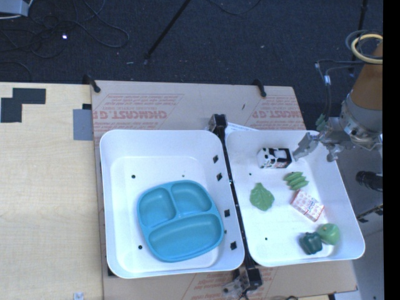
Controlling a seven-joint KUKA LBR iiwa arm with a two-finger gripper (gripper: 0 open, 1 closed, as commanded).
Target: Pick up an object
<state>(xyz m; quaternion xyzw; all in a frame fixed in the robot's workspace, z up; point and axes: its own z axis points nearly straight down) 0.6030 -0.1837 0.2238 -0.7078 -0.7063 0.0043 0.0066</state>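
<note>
Hovering at the right edge of the frame, the end effector [317, 144] sits over the upper right rim of the right bin [350, 200], its grey fingers spread apart with nothing between them — a ready pose rather than a grasp. It hangs just right of the black-and-white toy [274, 157], which looks like the nearest candidate, though which object the program is after cannot be told from here.

All the loose pieces lie in that right bin, well within the arm's reach from the right: a green leafy piece [262, 197] near the centre, a smaller green ribbed piece [296, 180] just right of it, a pink-and-white packet [307, 205] below, and, in the lower right corner, a dark green object [310, 243] touching a light green round one [329, 233]. That touching pair would probably be harder to take singly.

The left bin [119, 167] holds a blue divided plate [180, 220] lying flat — too wide, likely, for an easy pinch. Both bins rest on the cardboard-covered counter [144, 108].
</note>
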